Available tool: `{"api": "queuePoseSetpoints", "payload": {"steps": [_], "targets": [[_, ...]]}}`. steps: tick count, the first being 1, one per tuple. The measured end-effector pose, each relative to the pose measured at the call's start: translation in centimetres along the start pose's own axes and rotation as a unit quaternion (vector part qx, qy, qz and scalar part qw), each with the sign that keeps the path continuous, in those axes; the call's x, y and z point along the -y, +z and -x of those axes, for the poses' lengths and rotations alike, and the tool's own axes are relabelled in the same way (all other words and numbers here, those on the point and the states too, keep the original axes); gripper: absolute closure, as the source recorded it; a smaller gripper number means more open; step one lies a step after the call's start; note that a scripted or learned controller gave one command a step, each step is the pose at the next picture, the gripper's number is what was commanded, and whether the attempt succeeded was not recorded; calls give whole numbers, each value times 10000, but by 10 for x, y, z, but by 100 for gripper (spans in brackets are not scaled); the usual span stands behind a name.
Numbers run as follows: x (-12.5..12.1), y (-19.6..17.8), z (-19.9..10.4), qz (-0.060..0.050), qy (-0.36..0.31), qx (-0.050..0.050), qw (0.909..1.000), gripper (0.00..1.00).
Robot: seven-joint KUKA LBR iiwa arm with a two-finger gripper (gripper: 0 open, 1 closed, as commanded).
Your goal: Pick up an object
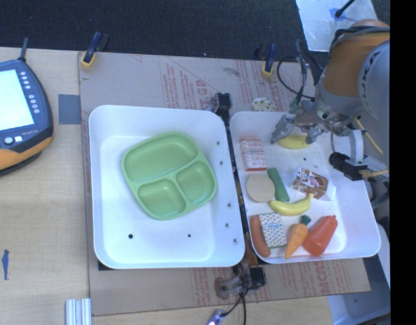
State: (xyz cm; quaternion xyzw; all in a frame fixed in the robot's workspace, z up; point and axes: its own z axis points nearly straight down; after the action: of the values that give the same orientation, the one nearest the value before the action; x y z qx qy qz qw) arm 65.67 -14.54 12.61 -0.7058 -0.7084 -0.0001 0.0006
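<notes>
Pale wood desk carries a brown cardboard sheet and two shallow white bins side by side, with dark carpet beyond. My left white bin holds a light green three-compartment plastic plate. My right white bin is where the small things lie: a red and white packet, a tan round disc, a green stick, a yellow toy banana, an orange toy carrot, a red toy bottle and a brown wrapped snack.

I have the grey arm's gripper down at the far end of the right bin, over a small yellow curved toy piece. The yellow piece sits just under the jaws, but I cannot tell whether they are apart or clamped on it.

I judge that piece to be light, hollow, hard plastic, smooth and prone to slipping out sideways. Its long axis runs roughly left to right across the bin, so I would pinch across its narrow middle, not along its length. It sits near the bin's far wall, which leaves little room.
</notes>
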Motion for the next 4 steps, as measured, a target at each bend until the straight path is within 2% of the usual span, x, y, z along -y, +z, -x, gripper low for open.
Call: {"api": "queuePoseSetpoints", "payload": {"steps": [1, 2, 3, 4], "targets": [[57, -50, -14, -10, 13, 2, 10000, 0], [6, -11, 13, -11, 3, 2, 10000, 0], [31, -35, -52, -15, -15, 7, 10000, 0], [29, -46, -12, -7, 9, 7, 10000, 0]]}}
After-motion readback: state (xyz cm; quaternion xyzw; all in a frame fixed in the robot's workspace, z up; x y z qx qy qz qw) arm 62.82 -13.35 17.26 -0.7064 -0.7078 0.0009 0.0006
